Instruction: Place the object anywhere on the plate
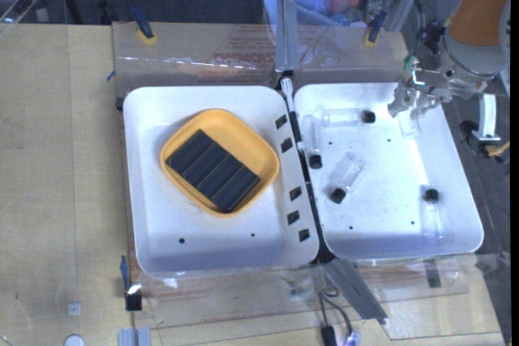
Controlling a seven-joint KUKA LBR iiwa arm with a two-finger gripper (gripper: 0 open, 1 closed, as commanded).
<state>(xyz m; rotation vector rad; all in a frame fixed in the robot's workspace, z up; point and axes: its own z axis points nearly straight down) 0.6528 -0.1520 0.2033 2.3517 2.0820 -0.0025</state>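
My claw (408,111) hangs over the far right corner of the right bin (454,231), and I cannot tell how it is set. The clear vials lie loose in that bin: one (342,117) just to its left at the far side, one (345,174) toward the middle, one (432,216) at the near right. The yellow plate (180,143), bearing a dark ridged slab (212,168), sits well apart in the left bin (146,247). My arm (478,4) enters from the far right, wrist bent down over the bin's corner.
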